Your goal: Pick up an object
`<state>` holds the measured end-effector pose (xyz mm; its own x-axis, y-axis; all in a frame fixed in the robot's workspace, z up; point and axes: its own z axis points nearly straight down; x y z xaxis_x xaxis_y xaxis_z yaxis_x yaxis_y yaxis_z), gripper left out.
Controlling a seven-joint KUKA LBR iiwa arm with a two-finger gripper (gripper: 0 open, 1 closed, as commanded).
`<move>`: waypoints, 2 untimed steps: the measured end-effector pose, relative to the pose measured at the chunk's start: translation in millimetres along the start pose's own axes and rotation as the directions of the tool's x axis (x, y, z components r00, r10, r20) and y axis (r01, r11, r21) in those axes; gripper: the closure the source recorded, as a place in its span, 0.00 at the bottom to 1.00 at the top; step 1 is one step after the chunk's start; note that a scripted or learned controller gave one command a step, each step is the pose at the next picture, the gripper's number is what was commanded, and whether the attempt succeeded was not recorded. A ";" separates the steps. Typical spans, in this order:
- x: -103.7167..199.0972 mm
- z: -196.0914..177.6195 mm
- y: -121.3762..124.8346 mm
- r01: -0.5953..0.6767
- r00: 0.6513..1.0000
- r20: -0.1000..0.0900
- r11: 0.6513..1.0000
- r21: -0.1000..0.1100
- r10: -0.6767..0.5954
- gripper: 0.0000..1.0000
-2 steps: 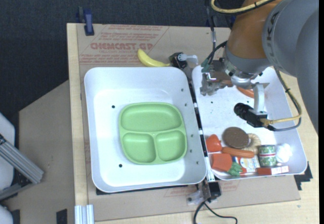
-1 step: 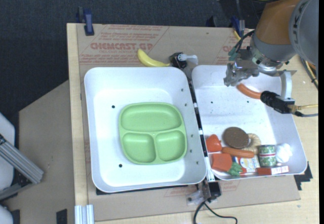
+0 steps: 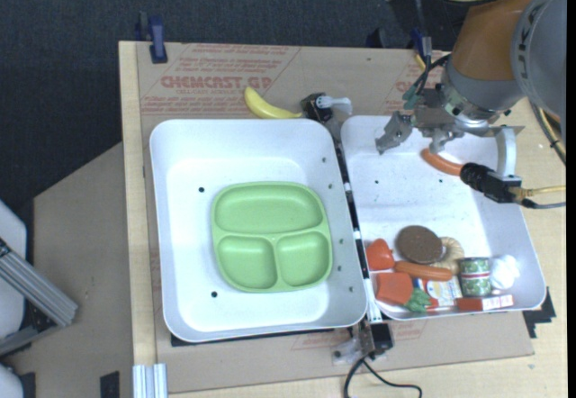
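Since nothing sits between the fingers, likeliest target: orange sausage [image 3: 441,160] at the right bin's [image 3: 396,194] twelve o'clock end, long axis running ten to four. Lies toward four o'clock of the end effector [image 3: 393,132], just beside it. End effector apparently spread narrow, holding nothing, though blurred. Remaining food piled at six o'clock.

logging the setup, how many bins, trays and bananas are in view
white bins: 2, left and right
green divided tray: 1, in the left bin
banana: 1, on the bench behind the left bin
total: 4
The small items piled at the right bin's near end are too jumbled to count.
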<state>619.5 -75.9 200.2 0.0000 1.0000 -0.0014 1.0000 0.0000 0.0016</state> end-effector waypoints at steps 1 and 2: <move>-82.4 -48.5 42.4 -0.002 1.000 0.002 1.000 -0.006 0.002 0.00; -109.7 19.0 10.3 -0.001 1.000 -0.002 1.000 0.004 0.001 0.00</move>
<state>629.9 -185.6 181.3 0.0010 1.0000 0.0003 1.0000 -0.0010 -0.0028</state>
